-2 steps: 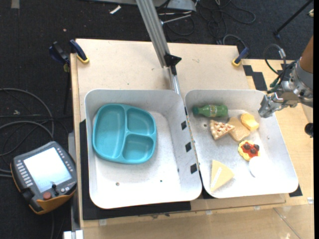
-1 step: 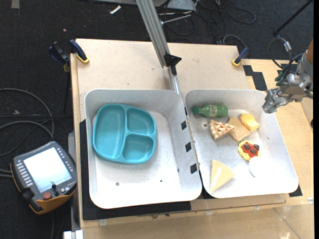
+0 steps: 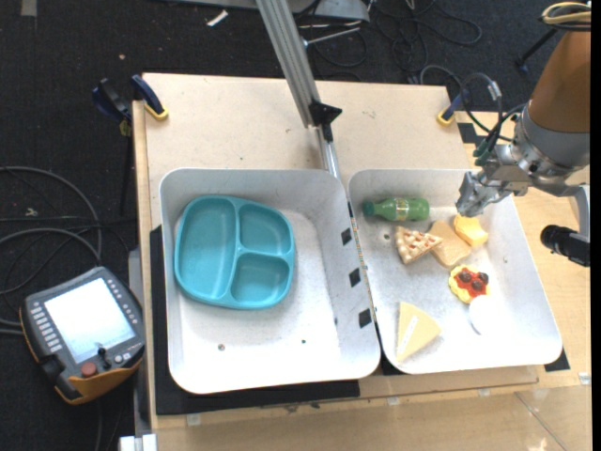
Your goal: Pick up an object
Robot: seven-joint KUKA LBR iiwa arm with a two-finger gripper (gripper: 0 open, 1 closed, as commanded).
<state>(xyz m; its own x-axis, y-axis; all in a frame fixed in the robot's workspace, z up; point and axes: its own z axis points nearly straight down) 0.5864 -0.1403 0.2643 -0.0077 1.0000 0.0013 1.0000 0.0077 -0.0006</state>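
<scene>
Cheese wedge (image 3: pixel 417 328) nears bin rim (image 3: pixel 470 362); end effector (image 3: pixel 470 202) grip unclear above yellow block (image 3: pixel 471 230).

Two white bins (image 3: pixel 254 181) are sitting side by side. One teal plate (image 3: pixel 233 252) is lying in the left bin. Five food items are lying in the right: one bottle (image 3: pixel 397 209), one waffle (image 3: pixel 416 244), two cheese pieces (image 3: pixel 416 330) (one wedge, one small block), one tart (image 3: pixel 470 283).
</scene>
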